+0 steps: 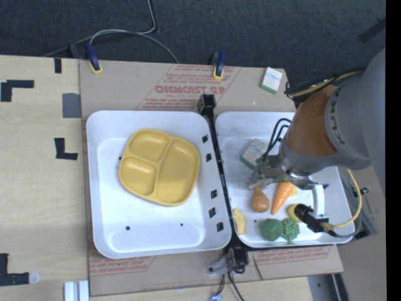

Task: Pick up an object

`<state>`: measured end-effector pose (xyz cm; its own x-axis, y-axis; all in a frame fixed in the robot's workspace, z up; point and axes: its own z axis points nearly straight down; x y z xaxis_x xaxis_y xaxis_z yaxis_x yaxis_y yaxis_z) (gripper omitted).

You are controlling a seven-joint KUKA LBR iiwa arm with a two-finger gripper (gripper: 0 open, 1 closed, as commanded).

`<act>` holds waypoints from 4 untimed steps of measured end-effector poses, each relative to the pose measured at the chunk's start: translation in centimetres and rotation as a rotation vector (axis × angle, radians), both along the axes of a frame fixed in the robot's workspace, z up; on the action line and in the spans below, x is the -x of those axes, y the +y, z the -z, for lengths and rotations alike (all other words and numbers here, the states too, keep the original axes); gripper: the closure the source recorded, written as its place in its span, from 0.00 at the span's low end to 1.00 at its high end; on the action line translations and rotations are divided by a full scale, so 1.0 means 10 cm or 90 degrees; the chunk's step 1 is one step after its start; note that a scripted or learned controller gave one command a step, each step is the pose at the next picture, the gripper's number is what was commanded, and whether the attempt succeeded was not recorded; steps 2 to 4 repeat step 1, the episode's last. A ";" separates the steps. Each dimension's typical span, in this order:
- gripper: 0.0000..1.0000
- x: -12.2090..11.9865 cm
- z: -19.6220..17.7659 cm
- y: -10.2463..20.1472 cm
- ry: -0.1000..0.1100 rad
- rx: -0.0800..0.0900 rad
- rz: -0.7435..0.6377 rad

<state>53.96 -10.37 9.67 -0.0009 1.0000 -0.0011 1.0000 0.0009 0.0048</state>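
While your arm hangs over the right bin (326, 246), its gripper (266, 175) sits low beside the carrot (283, 194) and brown pear-shaped toy (260, 199), both at about 6 o'clock from it. Can't tell whether the fingers are open or closed, the wrist hides them.

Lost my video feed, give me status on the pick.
End effector low in right bin, grip unclear. Carrot right beside it. Broccoli and brown pear crowd close.
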 end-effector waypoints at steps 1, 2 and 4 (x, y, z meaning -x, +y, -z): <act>1.00 0.03 -1.09 0.70 0.003 -0.001 -0.001; 1.00 0.03 -1.09 0.70 0.003 -0.001 -0.001; 1.00 0.03 -1.09 0.70 0.003 -0.001 -0.001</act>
